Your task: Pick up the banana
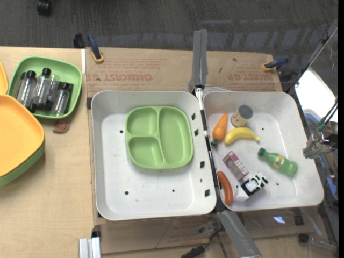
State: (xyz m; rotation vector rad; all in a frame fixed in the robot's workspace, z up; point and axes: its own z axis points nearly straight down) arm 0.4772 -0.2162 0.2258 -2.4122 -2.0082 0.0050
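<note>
Counter (54, 198): wooden, part-covered by cardboard sheet (161, 71).
On it: two white bins (156, 203), green tray (72, 87) of vials, orange plates (19, 138).

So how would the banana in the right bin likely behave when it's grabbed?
The banana looks smooth and curved, so it could slip or pivot when squeezed. It lies flat on its side, so rolling seems unlikely. The carrot lies close beside it and might get nudged.
</note>
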